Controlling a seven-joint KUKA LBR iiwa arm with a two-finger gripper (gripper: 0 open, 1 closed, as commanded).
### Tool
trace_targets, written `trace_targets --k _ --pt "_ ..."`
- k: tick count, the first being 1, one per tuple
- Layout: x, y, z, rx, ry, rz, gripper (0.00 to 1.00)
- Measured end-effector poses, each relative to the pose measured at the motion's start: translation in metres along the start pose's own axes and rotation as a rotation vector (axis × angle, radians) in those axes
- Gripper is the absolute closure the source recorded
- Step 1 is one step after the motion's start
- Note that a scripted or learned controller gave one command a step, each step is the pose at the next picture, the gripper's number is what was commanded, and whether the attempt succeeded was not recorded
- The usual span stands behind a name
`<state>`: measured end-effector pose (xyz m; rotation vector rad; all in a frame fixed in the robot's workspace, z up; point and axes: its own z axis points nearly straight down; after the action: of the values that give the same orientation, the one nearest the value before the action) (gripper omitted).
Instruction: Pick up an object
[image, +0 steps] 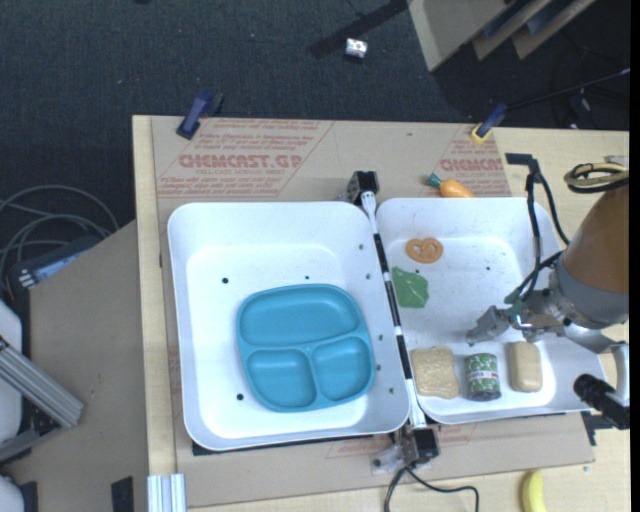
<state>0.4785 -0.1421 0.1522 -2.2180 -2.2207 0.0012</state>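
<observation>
The right bin (520, 225) holds several small items. An orange pretzel (424, 249) lies near its back, with a green leafy piece (411, 288) just below it. Along the front wall sit a tan square cracker (435, 371), a small green can (482, 376) and a pale oblong roll (524, 366). My gripper (508, 330) hangs just behind the can and the roll, reaching in from the right. Its fingers (487, 325) are spread open and nothing shows between them.
The left bin (200, 240) holds a blue divided plate (304, 345). A small orange carrot-like item (452, 187) lies on the bench behind the right bin. Black cable (540, 215) runs over the right bin's far corner. A yellow object (533, 492) lies at the bench's front right.
</observation>
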Motion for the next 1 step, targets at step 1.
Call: trace_targets --k 1 --pt "0.0222 0.0018 0.0658 -0.005 -0.002 0.001 0.0"
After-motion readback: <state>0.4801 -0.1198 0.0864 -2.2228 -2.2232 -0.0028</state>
